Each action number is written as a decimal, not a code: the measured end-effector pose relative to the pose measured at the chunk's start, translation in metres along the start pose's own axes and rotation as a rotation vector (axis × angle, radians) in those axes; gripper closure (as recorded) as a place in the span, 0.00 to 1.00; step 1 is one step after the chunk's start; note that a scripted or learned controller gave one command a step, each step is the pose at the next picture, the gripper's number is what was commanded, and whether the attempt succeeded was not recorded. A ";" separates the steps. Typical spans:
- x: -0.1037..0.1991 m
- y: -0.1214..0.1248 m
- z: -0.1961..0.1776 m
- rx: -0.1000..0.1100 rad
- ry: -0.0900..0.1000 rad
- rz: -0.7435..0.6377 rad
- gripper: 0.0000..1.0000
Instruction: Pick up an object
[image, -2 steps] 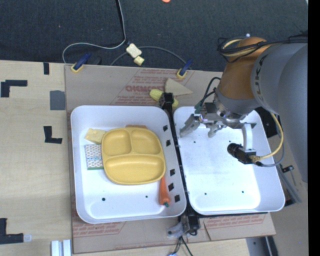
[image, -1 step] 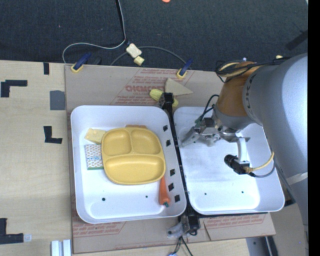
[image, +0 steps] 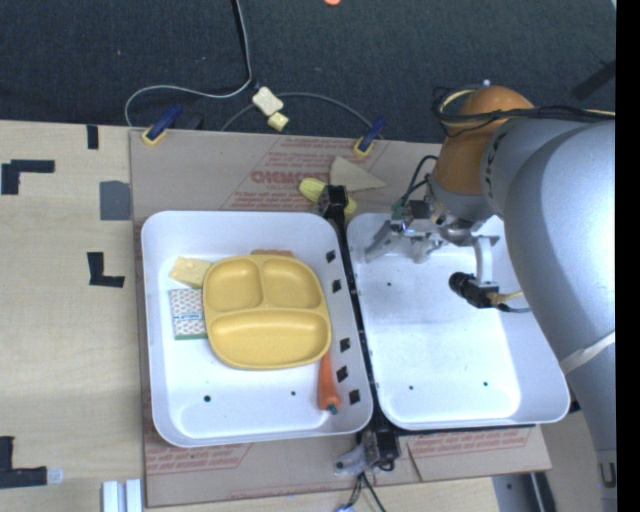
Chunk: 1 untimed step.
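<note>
Looking down from the one camera: two white bins side by side on a sheet of cardboard (image: 290, 180) on the bench (image: 60, 300). The left bin (image: 160, 400) sits at centre-left of the frame, the right bin (image: 450, 400) at centre-right, their inner walls touching along a row of black clips.

The left bin has all the stuff. A yellow divided plate (image: 267, 310) takes up its middle, tilted a bit. Tucked against the plate's left edge is a pale yellow wedge (image: 188, 270), and just below that a small patterned packet (image: 186, 313). A carrot (image: 327, 384) lies near the bin's lower right corner, right by the inner wall, pointing roughly up-down in the frame.

The arm (image: 560, 230) comes in from the right and fills the right side, with the orange band (image: 470, 150) at upper right. The gripper (image: 405, 238) is over the upper left part of the right bin, close to that bin's top wall, well apart from everything in the left bin. Can't tell whether it's released or clenched from this angle; I see nothing between its tips.

Above the bins, on the cardboard, there's a yellow clamp (image: 325, 190) at the top of the seam, two blue clips, and a white cable (image: 240, 60) running up the dark top of the frame.
</note>
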<state>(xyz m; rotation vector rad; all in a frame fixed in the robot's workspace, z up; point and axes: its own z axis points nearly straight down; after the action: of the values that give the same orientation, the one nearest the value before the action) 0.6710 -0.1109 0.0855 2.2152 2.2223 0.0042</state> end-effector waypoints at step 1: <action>0.000 -0.001 -0.011 0.001 -0.002 -0.001 1.00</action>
<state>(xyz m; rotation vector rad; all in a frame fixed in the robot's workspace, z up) 0.6696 -0.1108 0.0962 2.2136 2.2224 0.0009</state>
